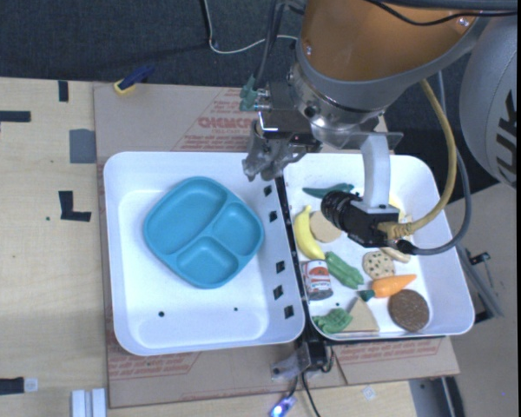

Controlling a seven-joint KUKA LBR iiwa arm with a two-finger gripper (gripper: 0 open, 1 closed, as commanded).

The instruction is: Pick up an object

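Note:
My gripper (266, 165) hangs below the big orange and grey wrist, over the back end of the divider between the two bins, with nothing seen in it. The right bin (434, 189) holds several toy foods: a yellow banana (308, 233), a green pod (344, 269), a small can (318, 279), a chip cookie (375, 261), an orange carrot (392, 285), a brown round biscuit (408, 309), a leafy green piece (332, 322) and a pale wedge (364, 319). A blue divided plate (204, 231) lies in the left bin (122, 259).
A black cylinder (351, 216) on a white bracket, with a yellow cable, hangs from the arm over the back of the right bin and hides part of it. A dark green piece (330, 189) lies behind the banana. Cardboard (174, 115) lies under both bins.

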